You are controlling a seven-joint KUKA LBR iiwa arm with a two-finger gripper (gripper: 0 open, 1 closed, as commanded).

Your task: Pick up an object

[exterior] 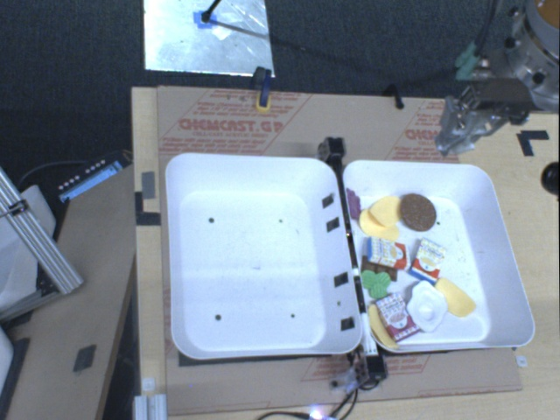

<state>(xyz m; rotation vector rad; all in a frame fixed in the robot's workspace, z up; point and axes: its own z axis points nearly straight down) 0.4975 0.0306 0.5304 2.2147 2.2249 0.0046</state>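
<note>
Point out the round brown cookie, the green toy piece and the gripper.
Round brown cookie (417,211): camera view, centre of its top face.
Green toy piece (377,283): camera view, its middle.
Gripper (452,142): camera view, at its tips, above the right bin's far rim.

a shiny metal sheet (208,23) lies on dark carpet (70,59) far left of the gripper. a yellow clamp (262,90) sits on the cardboard (227,122), also to its left.

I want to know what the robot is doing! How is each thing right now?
gripper: up above the right bin's far edge, holding nothing.
brown cookie: lying flat in the right bin.
white fried egg: lying flat, beside a yellow chip.
left bin: sitting flat on the bench.
</note>
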